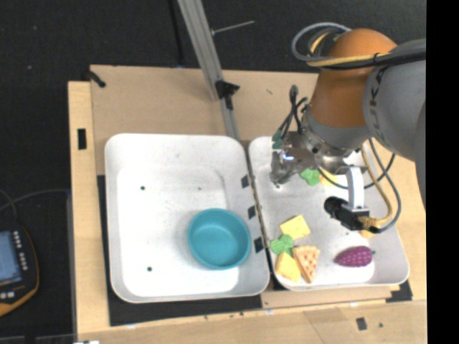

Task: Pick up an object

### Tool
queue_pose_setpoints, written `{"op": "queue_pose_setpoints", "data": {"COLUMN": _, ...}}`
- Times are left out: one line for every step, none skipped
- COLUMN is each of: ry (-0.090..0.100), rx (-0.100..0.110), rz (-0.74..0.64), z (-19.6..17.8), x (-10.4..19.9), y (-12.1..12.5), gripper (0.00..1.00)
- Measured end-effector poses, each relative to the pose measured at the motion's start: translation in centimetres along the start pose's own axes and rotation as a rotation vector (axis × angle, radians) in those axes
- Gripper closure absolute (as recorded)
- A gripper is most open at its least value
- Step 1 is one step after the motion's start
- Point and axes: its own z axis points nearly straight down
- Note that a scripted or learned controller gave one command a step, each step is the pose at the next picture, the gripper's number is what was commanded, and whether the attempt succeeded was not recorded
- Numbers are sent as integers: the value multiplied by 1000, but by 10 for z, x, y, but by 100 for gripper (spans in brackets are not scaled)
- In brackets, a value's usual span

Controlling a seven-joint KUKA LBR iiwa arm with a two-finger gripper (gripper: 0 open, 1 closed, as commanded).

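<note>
The left bin held a blue bowl near its lower right corner; the right bin held a yellow block, a green piece, a pizza slice over a yellow wedge, and purple grapes, all in the frame's lower right; the gripper hung over that bin's upper left, a small green object just beside it; whether it gripped anything could not be told.

Pincer over right bin near green piece; blue bowl in left bin.
</note>
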Motion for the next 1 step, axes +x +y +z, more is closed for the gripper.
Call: {"op": "queue_pose_setpoints", "data": {"ry": 1, "rx": -2, "rz": -2, "z": 6, "x": 59, "y": 17, "gripper": 100}}
